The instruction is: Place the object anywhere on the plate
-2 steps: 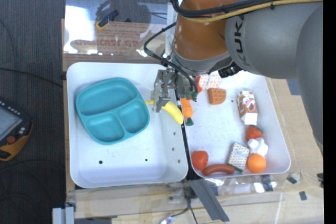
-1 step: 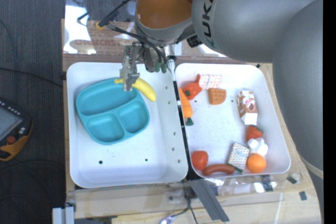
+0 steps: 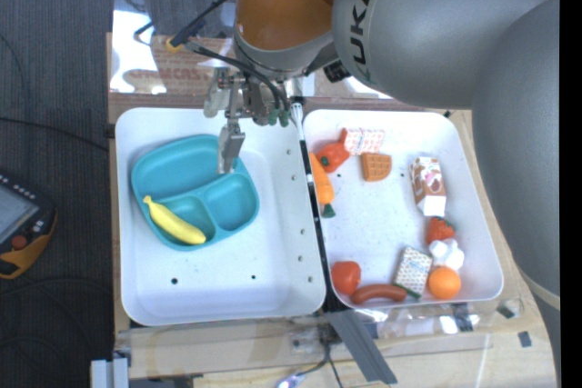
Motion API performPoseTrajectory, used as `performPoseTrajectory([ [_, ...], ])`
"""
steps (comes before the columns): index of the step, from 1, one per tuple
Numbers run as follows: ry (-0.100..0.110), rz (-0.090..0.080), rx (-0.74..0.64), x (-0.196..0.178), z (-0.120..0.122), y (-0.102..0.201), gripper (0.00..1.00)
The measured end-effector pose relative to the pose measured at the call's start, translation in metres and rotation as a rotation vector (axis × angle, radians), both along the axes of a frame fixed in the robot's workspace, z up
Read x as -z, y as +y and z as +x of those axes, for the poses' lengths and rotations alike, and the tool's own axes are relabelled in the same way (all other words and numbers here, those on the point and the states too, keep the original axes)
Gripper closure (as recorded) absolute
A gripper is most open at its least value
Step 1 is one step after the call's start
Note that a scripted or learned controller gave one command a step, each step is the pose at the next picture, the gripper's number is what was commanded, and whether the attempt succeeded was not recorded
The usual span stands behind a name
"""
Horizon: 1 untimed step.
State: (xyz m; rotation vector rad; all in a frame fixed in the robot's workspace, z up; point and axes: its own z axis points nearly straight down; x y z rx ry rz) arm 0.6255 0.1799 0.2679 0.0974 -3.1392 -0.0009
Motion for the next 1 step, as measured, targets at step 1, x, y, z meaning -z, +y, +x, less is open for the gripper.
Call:
performPoseTrajectory([
  [1,0.0,-0.001,-0.26,0.0479,-0.0446,-0.0194,0.0],
])
